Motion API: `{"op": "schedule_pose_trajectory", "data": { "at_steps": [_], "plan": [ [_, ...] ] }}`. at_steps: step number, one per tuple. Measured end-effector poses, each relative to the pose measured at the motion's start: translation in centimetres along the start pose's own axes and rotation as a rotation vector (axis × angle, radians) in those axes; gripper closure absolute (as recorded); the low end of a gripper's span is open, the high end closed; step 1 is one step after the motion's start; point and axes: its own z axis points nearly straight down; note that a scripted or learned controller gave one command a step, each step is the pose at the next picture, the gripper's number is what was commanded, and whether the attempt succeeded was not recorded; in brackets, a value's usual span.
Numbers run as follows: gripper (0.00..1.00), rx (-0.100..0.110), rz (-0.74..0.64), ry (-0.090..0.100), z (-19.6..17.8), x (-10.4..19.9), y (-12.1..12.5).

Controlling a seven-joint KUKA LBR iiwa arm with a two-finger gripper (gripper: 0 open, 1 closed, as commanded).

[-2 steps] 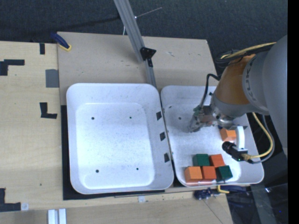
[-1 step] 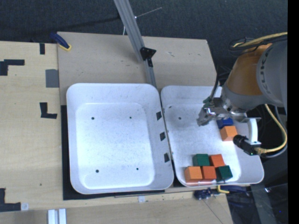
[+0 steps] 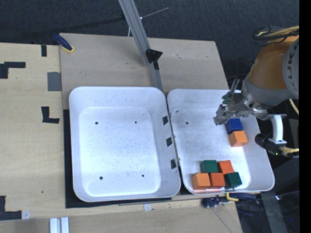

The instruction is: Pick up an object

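At the far left lies the wooden bench [image 3: 29, 130], marked with strips of dark tape, and a small blue and yellow tool [image 3: 63, 42] rests near its upper edge. Next comes the left bin [image 3: 80, 101], a shallow white tray with rounded corners and a speckled floor. A grey metal pole [image 3: 136, 25] slants down from the top and ends at a black clamp just above the seam where the two trays meet. The right bin [image 3: 194, 98] sits touching the left one, and it holds all the blocks. Along its near edge is a tight cluster: an orange block [image 3: 200, 180] at the left, a green block [image 3: 210, 166] behind it, two more orange blocks [image 3: 221, 174] in the middle, and a dark green block [image 3: 233, 179] at the right end. Farther up, toward the bin's right side, a blue block [image 3: 234, 124] sits with a lone orange block [image 3: 238, 138] touching its near side; both are small cubes with plain matte faces. The gripper [image 3: 224, 116] hangs low just left of the blue block, at that block's upper left corner, and whether its fingers are released or clenched cannot be told. Behind it rises the arm [image 3: 272, 76] with its orange band.
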Motion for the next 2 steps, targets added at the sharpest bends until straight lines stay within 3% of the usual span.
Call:
{"op": "schedule_pose_trajectory", "data": {
  "at_steps": [1,2],
  "plan": [
    [1.00,0.005,0.000,0.002,-0.2,0.1,0.0],
    [1.00,0.006,-0.006,0.003,0.4,5.5,2.2]
  ]
}}
